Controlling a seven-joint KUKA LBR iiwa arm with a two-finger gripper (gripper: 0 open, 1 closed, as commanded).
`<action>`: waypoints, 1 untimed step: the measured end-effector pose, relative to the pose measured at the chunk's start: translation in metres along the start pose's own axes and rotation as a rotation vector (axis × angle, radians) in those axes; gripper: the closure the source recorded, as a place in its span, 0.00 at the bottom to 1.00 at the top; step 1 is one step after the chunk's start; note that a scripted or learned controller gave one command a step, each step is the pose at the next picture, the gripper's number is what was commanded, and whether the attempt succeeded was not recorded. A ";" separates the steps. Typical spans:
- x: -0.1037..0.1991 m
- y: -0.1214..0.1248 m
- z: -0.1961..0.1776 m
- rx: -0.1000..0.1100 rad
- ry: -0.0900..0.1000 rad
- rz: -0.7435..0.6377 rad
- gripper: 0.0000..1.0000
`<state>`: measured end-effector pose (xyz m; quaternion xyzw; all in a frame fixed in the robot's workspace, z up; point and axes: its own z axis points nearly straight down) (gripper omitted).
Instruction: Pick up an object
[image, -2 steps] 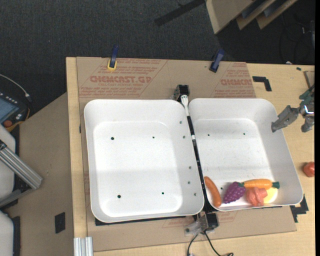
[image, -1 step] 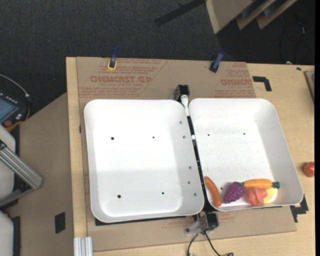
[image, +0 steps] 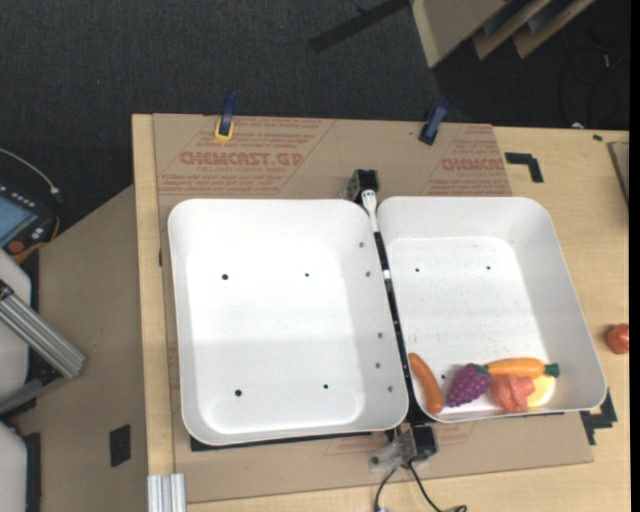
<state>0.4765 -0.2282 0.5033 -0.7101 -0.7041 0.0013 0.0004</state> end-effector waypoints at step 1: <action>0.004 0.003 -0.012 -0.007 -0.003 -0.009 1.00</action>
